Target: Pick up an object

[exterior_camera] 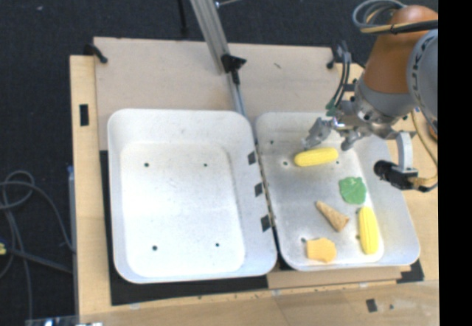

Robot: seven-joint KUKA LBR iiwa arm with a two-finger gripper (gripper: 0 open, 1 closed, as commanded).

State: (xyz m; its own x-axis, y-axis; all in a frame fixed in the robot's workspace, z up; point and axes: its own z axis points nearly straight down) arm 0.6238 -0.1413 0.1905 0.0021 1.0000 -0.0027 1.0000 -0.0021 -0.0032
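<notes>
Floor point(44, 7): dark carpet-like surface around the bench; loose cables point(22, 206) at far left.
Bench point(162, 74): pale wooden board, black clips at its upper corners, dark mat under the bins.
Left bin point(118, 133): shallow, white, rounded corners, a few small dark dots on its floor.
Metal rail point(203, 4): grey extrusion slanting down from the top edge to a black bracket just above the gap between the bins.
Right bin point(284, 133): shallow, white, touching the left bin along the centre seam, black tabs at the seam.
Upper corn cob point(316, 158): yellow, lying roughly crosswise in the upper part of the right bin, directly beneath the fingertips.
Orange block point(321, 250): small yellow-orange piece near the bin's front edge.
Wedge point(332, 214): tan, cone-like, pointing up-left, mid-bin, between the orange block and the green piece.
Green piece point(352, 190): rounded, leafy-looking, right of centre, just above the second cob.
Second corn cob point(368, 229): yellow, lying lengthwise near the bin's right wall.
Gripper point(334, 136): over the upper part of the right bin; fingers spread apart, one tip at each end region of the upper corn cob, nothing seen clamped between them.
Arm point(394, 59): grey with orange band, entering from the right; cables looped above it.
</notes>
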